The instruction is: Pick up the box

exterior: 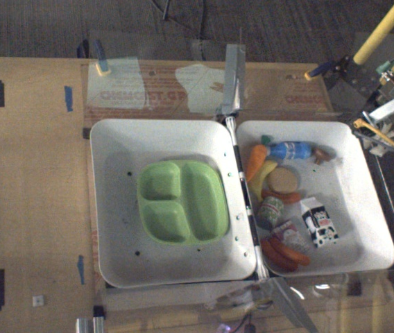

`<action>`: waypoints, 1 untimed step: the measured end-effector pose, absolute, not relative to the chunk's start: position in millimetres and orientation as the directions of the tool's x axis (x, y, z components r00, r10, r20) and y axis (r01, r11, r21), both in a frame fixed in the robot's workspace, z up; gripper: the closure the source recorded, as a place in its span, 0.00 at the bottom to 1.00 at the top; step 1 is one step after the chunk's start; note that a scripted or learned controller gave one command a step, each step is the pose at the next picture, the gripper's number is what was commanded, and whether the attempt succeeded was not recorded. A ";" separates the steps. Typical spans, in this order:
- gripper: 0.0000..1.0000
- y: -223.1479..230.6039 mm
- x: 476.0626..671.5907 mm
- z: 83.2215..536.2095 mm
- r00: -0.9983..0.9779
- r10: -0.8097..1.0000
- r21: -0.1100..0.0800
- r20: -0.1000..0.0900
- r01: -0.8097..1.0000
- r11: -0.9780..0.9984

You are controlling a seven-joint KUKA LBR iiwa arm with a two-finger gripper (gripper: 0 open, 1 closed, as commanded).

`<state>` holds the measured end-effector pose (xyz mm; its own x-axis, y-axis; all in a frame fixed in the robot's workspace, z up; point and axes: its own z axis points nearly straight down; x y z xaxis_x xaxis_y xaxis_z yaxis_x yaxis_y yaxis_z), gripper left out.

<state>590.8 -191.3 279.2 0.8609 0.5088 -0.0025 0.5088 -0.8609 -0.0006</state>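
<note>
The box (pixel 320 226), a small white carton with black cow patches and a red mark on its upper part, lies in the right bin (pixel 363 207), in the lower right part of the frame. It rests tilted on the bin floor, apart from the bin walls. Just left of it lies a small clear packet (pixel 290 233), and below that packet two red sausages (pixel 285 253) lie side by side near the lower left corner of this bin. Above them stands a small round can (pixel 271 210) with a green and red label. A flat brown disc (pixel 282 180) lies on a yellow banana (pixel 261 179), and an orange carrot (pixel 255 161) is beside the bin's left wall. A blue bottle (pixel 288 150) lies on its side near the upper wall.

The left bin (pixel 114 186) holds a green tray (pixel 182 201) with three compartments, placed near the middle of the frame.

The gripper (pixel 391 109) is at the right edge of the frame, above the upper right corner of the right bin and well apart from the box. It is not possible to tell from this view how it stands. Both bins rest on the wooden desk (pixel 30 186).
</note>
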 end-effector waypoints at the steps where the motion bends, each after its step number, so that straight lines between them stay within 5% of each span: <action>1: 1.00 -175.6 584.9 386.9 0.930 0.367 0.000 -0.001 0.367 -0.930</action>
